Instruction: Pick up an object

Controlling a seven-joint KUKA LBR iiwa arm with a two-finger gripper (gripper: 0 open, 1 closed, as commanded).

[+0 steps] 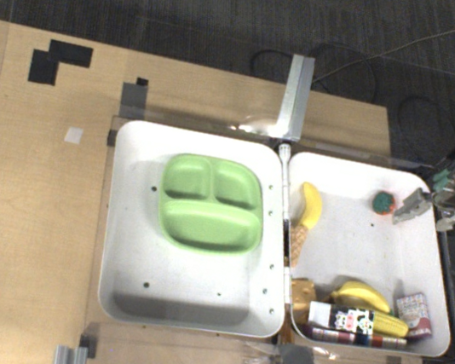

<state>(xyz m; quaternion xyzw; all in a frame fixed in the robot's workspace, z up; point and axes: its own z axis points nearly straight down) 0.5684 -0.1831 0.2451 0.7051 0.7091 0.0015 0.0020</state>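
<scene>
The right bin (347, 240) holds several objects. A small banana (311, 205) lies by its left wall, and a green and red ball (384, 202) rests near the far right. At the front lie a yellow banana (368, 297), a black and white box (349, 320), a small pink carton (414, 311) and a brown item (302, 291). My gripper (428, 210) hangs over the bin's far right edge, just right of the ball. It is open, with nothing between its fingers.
The left bin (122, 271) carries a green divided plate (211, 203). A metal post (297, 93) stands behind the wall between the bins. A tan textured piece (296, 242) lies along the right bin's left wall. Bare white floor spans the right bin's middle.
</scene>
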